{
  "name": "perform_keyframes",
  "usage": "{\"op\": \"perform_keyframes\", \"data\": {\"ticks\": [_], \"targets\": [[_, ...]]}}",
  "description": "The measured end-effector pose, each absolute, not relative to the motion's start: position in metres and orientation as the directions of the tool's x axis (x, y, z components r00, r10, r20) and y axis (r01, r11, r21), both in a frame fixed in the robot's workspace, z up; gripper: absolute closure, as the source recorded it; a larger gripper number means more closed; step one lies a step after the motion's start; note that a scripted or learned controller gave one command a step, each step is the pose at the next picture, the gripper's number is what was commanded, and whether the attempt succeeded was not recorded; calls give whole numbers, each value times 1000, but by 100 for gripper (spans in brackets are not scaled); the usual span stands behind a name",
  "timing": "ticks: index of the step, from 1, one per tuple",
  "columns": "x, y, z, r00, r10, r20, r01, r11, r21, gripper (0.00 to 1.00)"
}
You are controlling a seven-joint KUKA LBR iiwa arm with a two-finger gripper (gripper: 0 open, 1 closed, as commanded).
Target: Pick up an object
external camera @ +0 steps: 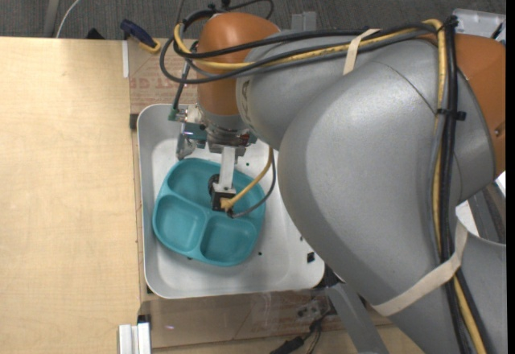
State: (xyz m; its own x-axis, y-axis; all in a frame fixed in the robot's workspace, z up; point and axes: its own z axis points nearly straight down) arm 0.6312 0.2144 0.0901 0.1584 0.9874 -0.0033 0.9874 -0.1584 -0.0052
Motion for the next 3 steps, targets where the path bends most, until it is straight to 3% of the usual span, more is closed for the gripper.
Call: {"op": "perform_keyframes", "data": {"ticks": [1, 2, 3], "targets": [[632, 193, 196, -513, 858, -2, 858, 513, 1, 0], [617, 212, 218, -81, 997, -2, 997, 81, -1, 0], [544, 224, 91, 242, 970, -3, 970, -242, -2, 0]]}}
